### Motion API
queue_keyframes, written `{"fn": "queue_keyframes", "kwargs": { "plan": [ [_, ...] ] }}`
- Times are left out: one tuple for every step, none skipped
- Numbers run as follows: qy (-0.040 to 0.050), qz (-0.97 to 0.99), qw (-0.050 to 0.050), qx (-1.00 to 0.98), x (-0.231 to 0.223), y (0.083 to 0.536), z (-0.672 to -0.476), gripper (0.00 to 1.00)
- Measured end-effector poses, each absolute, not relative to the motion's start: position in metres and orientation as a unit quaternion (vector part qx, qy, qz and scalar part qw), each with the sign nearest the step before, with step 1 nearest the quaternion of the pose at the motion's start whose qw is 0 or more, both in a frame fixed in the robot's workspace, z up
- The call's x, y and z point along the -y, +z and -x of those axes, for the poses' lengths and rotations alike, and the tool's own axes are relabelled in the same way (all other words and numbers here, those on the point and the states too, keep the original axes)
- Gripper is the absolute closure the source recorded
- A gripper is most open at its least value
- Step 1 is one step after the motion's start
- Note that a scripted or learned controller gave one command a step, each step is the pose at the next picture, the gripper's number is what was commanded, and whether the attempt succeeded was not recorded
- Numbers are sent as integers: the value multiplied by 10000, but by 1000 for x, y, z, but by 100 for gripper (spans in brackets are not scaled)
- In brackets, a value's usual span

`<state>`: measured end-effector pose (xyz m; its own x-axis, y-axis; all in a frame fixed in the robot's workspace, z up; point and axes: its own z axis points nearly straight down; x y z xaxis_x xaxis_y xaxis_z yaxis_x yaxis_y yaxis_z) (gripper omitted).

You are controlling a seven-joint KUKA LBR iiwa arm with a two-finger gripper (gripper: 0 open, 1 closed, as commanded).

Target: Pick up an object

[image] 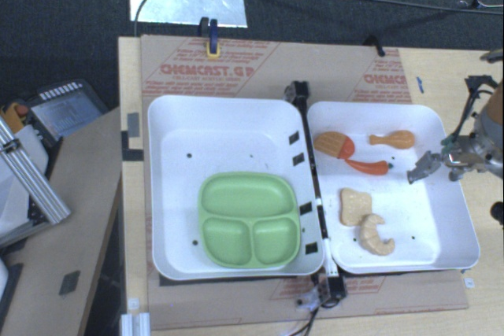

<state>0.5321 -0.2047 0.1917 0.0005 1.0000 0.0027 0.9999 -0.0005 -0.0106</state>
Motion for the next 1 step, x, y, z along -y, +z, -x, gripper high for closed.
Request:
{"fn": "queue_keyframes", "kwargs": {
  "plan": [
    [-2, 7060, -6, 7082, 204, 198, -535, 0]
  ]
}}
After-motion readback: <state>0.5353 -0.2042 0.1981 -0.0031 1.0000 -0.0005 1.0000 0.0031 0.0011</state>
